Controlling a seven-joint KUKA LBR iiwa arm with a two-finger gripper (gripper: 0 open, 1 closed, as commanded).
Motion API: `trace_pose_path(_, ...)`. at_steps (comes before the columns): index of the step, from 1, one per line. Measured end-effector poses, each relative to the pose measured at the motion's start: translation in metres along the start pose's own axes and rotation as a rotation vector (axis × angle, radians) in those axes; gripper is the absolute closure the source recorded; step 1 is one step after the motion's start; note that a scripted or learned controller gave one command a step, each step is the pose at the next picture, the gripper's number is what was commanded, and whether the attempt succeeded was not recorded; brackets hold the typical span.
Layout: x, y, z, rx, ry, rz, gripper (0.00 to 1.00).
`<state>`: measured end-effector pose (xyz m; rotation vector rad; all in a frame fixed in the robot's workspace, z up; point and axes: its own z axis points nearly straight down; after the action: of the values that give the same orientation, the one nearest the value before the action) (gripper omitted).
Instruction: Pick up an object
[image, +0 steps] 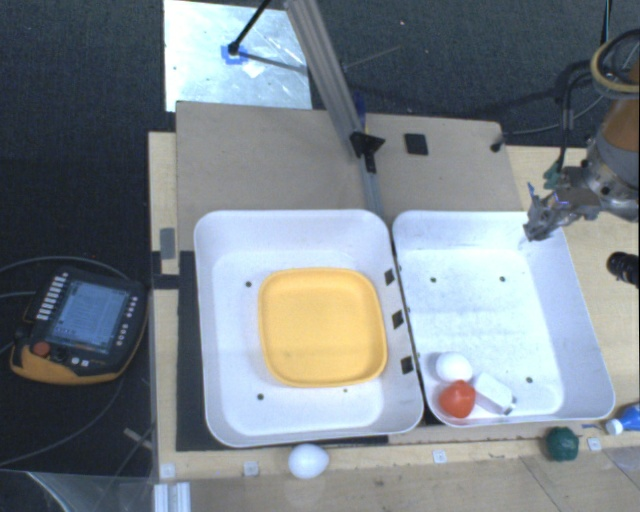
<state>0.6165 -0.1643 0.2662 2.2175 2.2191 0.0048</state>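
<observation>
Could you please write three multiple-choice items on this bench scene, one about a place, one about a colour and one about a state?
1. Where does the yellow plate lie?
A. In the left bin
B. In the right bin
C. On the bench in front of the bins

2. What colour is the ball in the near corner of the right bin?
A. Blue
B. Red
C. Black

3. Where is the gripper relative to the things in the right bin?
A. Pressed down on the red ball
B. Resting on the yellow plate
C. Up at the bin's far right corner, away from them

Answers: 1 A, the plate sits inside the left bin. 2 B, it is red, beside a white ball and a white block. 3 C, the gripper hangs by the far rim, apart from the cluster.
</observation>
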Motion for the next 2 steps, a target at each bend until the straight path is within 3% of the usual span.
trace_pose_path(2, 0.099, 0.009, 0.028, 0.005, 0.002, -0.004, 1.0)
